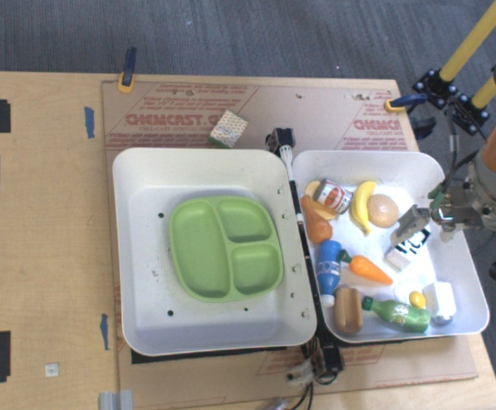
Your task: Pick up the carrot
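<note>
Carrot (370, 269) mid-bin, tool (414, 223) just upper-right

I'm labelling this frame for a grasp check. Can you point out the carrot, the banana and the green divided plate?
carrot (370, 269): camera view, middle of its orange body.
banana (364, 205): camera view, middle of its curve.
green divided plate (195, 250): camera view, floor of its large left compartment.

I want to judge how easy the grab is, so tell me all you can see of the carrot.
The carrot is a small orange toy, seemingly plastic, tapering to a point. It lies flat in the right bin, tip toward the bin's right wall, thick end beside the blue bottle. A green bottle lies just below it. The gripper hangs above and to its right, not touching it.
</note>
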